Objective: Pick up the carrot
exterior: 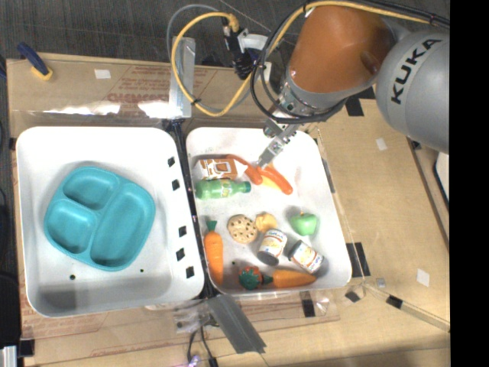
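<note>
Gripper (269, 157) sat just above-right of green bottle (221, 189), fingers' state unclear. Carrot (213, 254) lay below the bottle at the bin's left wall, ungrasped; a second (292, 278) lay lower right.

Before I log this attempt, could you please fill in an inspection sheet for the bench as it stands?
Surface: cardboard-covered bench bearing two white bins, left bin and right bin.
Job's things: two carrots in the right bin, one carrot along its left wall, another carrot along its near wall; neither is held.
Clutter: teal divided plate in the left bin; green bottle, cookie, green apple, two small jars, orange hot-dog-like toy.
Grippers: gripper low over the hot-dog-like toy at the far end of the right bin, apart from both carrots.
Cables: yellow cable looping behind the bins.
Surroundings: dark floor beyond the bench.
</note>
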`<state>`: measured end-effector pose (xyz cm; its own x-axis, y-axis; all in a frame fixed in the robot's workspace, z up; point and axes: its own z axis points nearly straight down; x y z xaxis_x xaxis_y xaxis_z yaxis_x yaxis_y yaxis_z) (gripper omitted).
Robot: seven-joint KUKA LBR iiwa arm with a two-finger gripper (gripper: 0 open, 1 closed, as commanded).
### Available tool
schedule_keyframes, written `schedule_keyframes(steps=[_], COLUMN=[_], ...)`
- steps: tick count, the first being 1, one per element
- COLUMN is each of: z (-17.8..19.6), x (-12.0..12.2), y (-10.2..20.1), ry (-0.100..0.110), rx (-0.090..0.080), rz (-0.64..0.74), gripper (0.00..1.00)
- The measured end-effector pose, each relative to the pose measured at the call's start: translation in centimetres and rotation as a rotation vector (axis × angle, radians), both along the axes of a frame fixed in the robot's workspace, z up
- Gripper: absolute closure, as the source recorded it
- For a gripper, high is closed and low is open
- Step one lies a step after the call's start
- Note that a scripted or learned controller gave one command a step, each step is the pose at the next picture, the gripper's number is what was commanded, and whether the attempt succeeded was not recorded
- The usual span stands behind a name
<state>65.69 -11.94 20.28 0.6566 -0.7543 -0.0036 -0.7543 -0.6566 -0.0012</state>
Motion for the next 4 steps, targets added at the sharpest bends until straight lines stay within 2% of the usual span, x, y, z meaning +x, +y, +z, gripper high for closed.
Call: schedule_keyframes(steps=[1,2,3,4], z=[0.4,6.8,1.8,1.9], x=[0.1,0.2,0.1,-0.9], y=[-5.7,-3.7,-8.8,-8.7], ry=[-0.006,-0.011,-0.006,-0.009], rx=[-0.002,-0.001,0.000,-0.001], rz=[0.239,0.554,0.645,0.663], gripper=[1.00,1.00,1.00,1.00])
